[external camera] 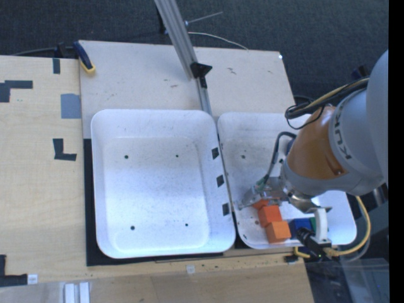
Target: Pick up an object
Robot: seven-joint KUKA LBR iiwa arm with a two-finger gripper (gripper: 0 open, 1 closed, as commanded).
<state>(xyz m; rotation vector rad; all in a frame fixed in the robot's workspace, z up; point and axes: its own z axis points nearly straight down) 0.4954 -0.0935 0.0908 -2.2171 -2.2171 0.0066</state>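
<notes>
The arm (pixel 334 150) reaches low into the right bin (pixel 243 144). Its gripper (pixel 262 197) is at the bin's 6 o'clock, touching an orange block (pixel 273 223); its state I cannot tell.

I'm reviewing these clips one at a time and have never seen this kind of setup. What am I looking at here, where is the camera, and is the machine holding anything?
This is one picture from a camera fixed above a bench, looking down at a slant. The big grey and orange shape on the right is a robot arm reaching in. On the bench sit two shallow white bins side by side: the left bin and the right bin. The arm hangs over the right bin, near its front. Below the wrist lie orange blocks and a blue object. The arm's wrist covers its grasping end, so whether anything is held cannot be told. A metal pole stands behind the bins.
</notes>
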